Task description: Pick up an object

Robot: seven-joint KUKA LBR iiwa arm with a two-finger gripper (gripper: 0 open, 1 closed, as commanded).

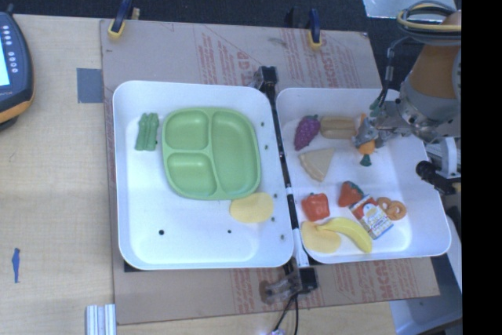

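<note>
The arm reaches in from the right over the right bin, and its gripper sits low near that bin's upper middle. A small orange carrot is at the fingers, its long axis roughly vertical in the view with the darker tip pointing toward the near edge of the bin; whether the fingers are spread or pinching it I cannot tell, since the wrist hardware hides them. Just left of the gripper lies a tan hot-dog bun, long axis running left to right, and beside it a purple bunch of grapes. Below these rests a pale bread wedge. Nearer the front of the same bin are a red pepper, a strawberry, a small box, a pretzel and a yellow banana lying at a slant. The left bin holds a green divided plate, a green bundle of beans standing lengthwise beside it, and a yellow chip touching the plate's lower right corner. Both bins rest on the bench.
</note>
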